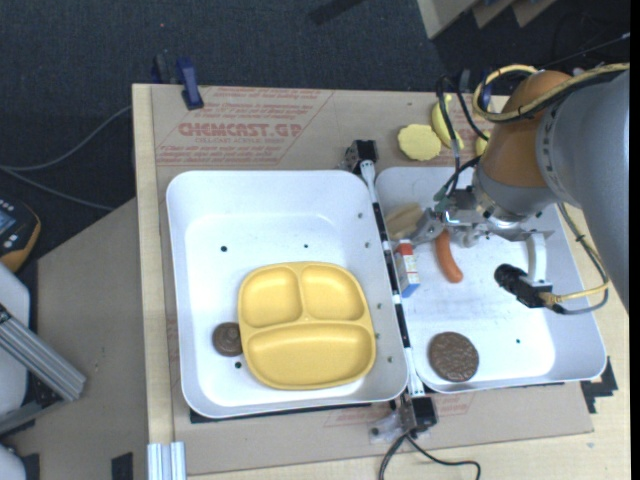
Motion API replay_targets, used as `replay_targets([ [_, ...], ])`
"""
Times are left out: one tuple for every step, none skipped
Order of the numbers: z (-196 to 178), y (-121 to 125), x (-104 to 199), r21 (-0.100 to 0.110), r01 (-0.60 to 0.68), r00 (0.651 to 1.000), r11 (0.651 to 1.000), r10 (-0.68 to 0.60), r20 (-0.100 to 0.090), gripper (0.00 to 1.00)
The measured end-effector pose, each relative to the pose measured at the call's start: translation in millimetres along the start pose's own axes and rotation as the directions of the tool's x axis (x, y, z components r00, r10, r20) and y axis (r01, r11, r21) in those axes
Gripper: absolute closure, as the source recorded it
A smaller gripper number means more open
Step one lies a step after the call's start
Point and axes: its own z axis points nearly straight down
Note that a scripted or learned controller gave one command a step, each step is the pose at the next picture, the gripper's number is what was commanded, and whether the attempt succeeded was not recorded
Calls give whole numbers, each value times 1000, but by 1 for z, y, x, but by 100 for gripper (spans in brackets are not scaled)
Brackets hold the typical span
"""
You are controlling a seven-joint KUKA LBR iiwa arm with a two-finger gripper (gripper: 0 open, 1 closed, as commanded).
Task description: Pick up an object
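Observation:
In the right bin (pixel 570 353), an orange sausage-shaped piece (pixel 449 259) lies near the left wall. A small white, red and blue box (pixel 405 267) rests against the divider beside it. A tan piece (pixel 404 219) sits further back, and a brown round disc (pixel 454 355) lies near the front. My gripper (pixel 470 224) hangs low over the back of this bin, just above and to the right of the orange piece's far end. Nothing is visibly held in it.
The left bin (pixel 200 218) holds a yellow divided plate (pixel 304 325) with a small brown disc (pixel 228 339) at its left. Yellow pieces (pixel 420 141) lie on the bench behind the right bin. The arm (pixel 560 138) covers the right bin's back right corner.

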Motion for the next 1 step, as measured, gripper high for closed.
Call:
replay_targets([
  [-10,-2,0,2,0,1000,1000,0,-1,100],
])
